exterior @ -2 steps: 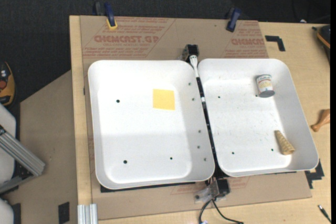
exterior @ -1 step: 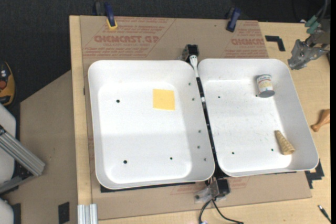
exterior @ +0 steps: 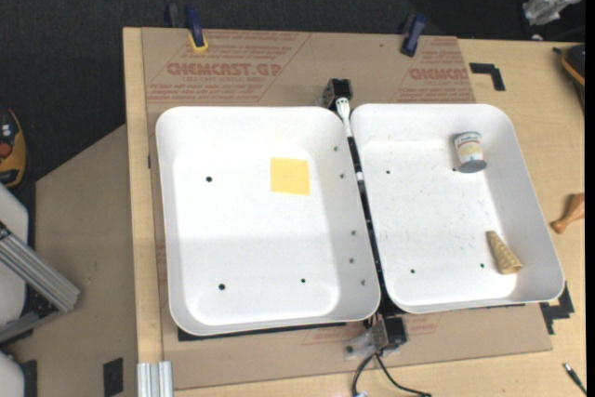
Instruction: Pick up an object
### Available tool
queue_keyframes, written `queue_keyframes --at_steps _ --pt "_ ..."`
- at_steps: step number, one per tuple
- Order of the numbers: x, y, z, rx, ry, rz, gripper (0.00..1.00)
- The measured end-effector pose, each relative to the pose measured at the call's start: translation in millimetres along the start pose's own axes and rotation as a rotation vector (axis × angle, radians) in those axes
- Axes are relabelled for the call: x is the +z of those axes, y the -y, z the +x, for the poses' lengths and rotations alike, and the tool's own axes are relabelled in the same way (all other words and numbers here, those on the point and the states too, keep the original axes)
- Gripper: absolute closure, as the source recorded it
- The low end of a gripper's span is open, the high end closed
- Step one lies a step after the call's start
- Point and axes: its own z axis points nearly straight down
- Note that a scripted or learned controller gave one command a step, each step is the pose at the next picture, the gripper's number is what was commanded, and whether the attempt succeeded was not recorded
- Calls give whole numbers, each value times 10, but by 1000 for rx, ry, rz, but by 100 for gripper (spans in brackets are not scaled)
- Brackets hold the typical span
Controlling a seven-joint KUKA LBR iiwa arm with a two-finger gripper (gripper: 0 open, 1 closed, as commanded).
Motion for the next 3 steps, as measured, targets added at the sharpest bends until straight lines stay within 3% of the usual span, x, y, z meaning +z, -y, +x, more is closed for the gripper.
queue_keyframes --at_steps 1,2,3 --pt "1161 -288 549 -1 -7 24 100" --pt "-681 -308 733 1 -2 -8 100" --pt "278 -291 783 5 -4 23 100"
